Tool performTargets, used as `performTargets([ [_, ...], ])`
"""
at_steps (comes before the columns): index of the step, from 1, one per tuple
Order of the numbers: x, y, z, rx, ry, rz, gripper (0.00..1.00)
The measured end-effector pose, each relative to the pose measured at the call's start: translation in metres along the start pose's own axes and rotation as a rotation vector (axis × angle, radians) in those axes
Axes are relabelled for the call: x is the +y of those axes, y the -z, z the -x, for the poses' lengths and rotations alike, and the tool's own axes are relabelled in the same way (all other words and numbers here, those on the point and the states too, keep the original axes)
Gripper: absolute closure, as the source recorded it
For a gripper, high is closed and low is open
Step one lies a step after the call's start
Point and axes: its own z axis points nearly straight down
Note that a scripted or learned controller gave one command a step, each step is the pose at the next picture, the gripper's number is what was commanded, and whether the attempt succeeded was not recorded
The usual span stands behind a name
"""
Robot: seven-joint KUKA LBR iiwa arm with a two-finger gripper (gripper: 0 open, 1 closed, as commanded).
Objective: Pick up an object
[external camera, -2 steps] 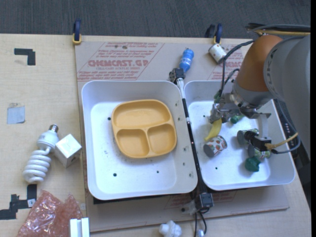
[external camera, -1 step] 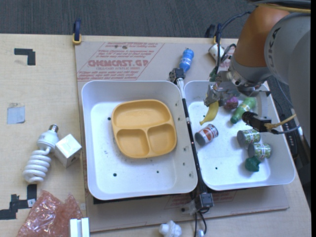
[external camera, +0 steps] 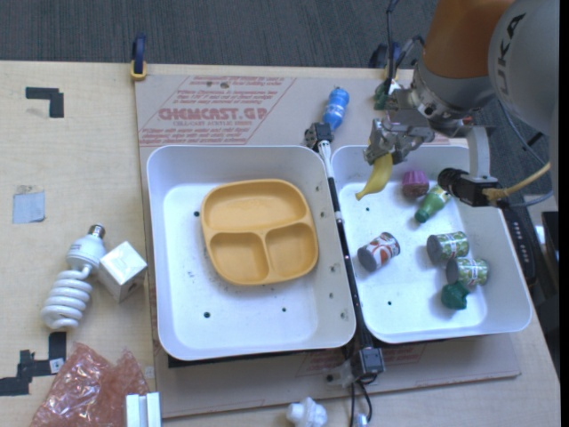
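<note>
A yellow banana (external camera: 377, 176) is held by its upper end between the fingers (external camera: 384, 152) of the gripper (external camera: 391, 146), which are closed narrowly on it. The banana hangs tilted, its lower tip pointing down and left, above the upper left corner of the right bin (external camera: 508, 318).

The other things are placed here relative to the banana. Just to its right a purple object (external camera: 414, 182) is seen, with a green bottle (external camera: 432, 204) beside that. Below the banana a small red and white can (external camera: 379, 251) is lying on the bin floor. Further to the lower right two green cans (external camera: 447, 245) (external camera: 468, 272) and a dark green object (external camera: 454, 296) are gathered. To the banana's left, in the left bin (external camera: 169, 318), a yellow divided plate (external camera: 259, 231) is laid. Well to the left, on the surface (external camera: 71, 176), a spiral light bulb (external camera: 74, 279) and a white cube (external camera: 124, 267) are found.
</note>
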Motion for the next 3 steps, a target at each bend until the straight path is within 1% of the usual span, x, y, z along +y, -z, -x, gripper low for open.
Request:
performTargets([
  [1, -0.058, 0.019, -0.078, 0.001, 0.000, -0.001, 1.00],
  [2, -0.034, 0.040, -0.189, 0.000, -0.001, -0.001, 1.00],
  [3, -0.004, 0.010, -0.226, 0.000, 0.000, -0.001, 1.00],
])
